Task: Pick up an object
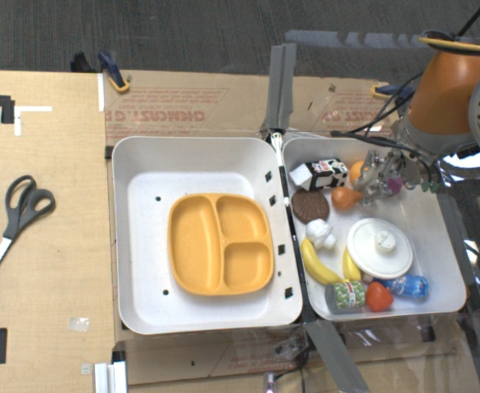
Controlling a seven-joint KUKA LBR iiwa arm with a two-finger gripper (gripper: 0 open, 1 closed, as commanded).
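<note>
My gripper (384, 176) hangs low over the back of the right bin (449, 244), below the arm's orange band (449, 88). An orange fruit (346, 198) lies just to its left, and a second orange piece (356, 170) sits beside it. A black-and-white carton (328, 171) and a brown round cookie (310, 206) lie further left. Nearer the front are a white round lidded dish (380, 248), a banana (318, 263), a small white object (320, 234), a green can (346, 295), a red tomato (378, 297) and a blue bottle (409, 286). A small purple thing (395, 185) shows at the gripper.
The left bin (133, 244) holds a yellow divided plate (221, 243). Scissors (17, 213) lie on the bench at far left. A blue clamp (114, 72) sits at the cardboard's back edge. A grey divider (281, 88) rises between the bins at the back.
</note>
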